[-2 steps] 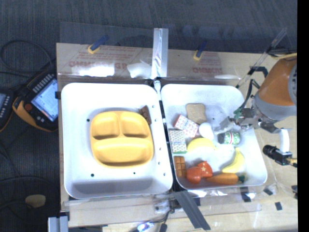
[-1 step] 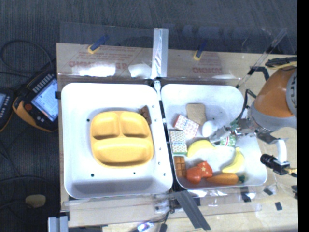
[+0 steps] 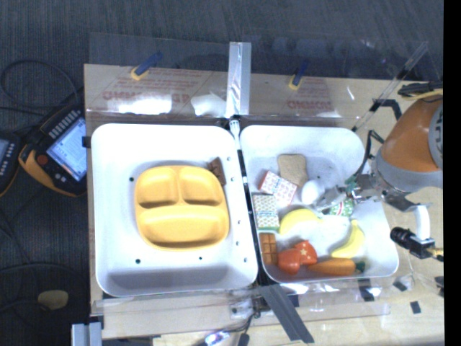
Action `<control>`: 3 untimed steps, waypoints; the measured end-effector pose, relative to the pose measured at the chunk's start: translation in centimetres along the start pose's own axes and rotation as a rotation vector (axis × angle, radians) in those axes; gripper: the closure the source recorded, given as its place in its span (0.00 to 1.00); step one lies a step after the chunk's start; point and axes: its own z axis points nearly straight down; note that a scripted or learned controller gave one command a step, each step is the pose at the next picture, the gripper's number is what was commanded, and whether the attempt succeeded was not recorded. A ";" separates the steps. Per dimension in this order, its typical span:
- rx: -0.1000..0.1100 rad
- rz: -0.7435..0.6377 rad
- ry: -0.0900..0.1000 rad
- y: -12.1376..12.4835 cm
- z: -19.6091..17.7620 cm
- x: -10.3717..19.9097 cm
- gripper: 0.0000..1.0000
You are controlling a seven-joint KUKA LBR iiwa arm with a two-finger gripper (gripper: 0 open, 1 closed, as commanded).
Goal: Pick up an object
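Note:
The right bin (image 3: 328,137) holds several toy foods: a tan bread slice (image 3: 292,167), a pink checkered packet (image 3: 278,187), a white egg (image 3: 310,192), a yellow round fruit (image 3: 297,220), a banana (image 3: 348,242), a red pepper (image 3: 294,258) and an orange carrot (image 3: 333,267). My gripper (image 3: 346,195) reaches in from the right, low over the bin's right half. It is just above a small green, red and white packet (image 3: 344,207) and right of the egg. The view does not show anything clearly held in it.
The left bin (image 3: 115,150) bears a yellow divided tray (image 3: 181,205), with a small brown piece (image 3: 215,169) at its far right corner. A green checkered packet (image 3: 265,211) and a brown waffle (image 3: 268,245) lie along the right bin's left wall. A handheld controller (image 3: 61,153) lies left of the bench.

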 end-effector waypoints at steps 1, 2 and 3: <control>0.025 -0.068 -0.006 -0.2 -9.9 7.5 1.00; 0.026 -0.291 -0.002 -5.2 -4.2 5.0 1.00; 0.026 0.015 -0.006 -4.6 -10.7 11.6 1.00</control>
